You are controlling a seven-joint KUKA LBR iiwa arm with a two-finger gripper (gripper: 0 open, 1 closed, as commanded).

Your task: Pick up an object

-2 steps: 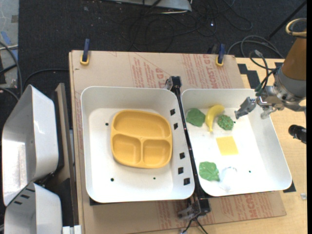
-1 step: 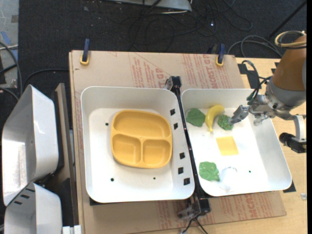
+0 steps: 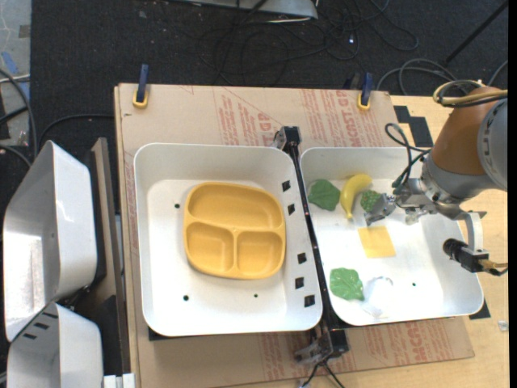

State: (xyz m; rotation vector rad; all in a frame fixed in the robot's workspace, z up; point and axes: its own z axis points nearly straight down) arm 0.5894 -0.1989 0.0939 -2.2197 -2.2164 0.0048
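Two white bins are sitting side by side on the tabletop (image 3: 202, 107) so that the arm (image 3: 468, 148), reaching in from the right, is able to work over either. The left bin (image 3: 153, 241) is holding a yellow divided plate (image 3: 235, 229), lying flat near its middle. The right bin (image 3: 440, 293) is carrying the loose pieces: a banana (image 3: 353, 192), a green leaf (image 3: 324, 194) just beside it, a broccoli floret (image 3: 372, 201), a flat yellow slice (image 3: 376, 242) and a second green leaf (image 3: 346, 284) near the front wall, next to a small clear object (image 3: 378, 285). The gripper (image 3: 384, 206) is hanging low over the broccoli floret, which is lying right at its tip, probably the piece being targeted. Whether its fingers are apart or together is not resolvable here, and nothing is visibly being held. The pieces are lying spread apart, which should be leaving room for a clean descent.
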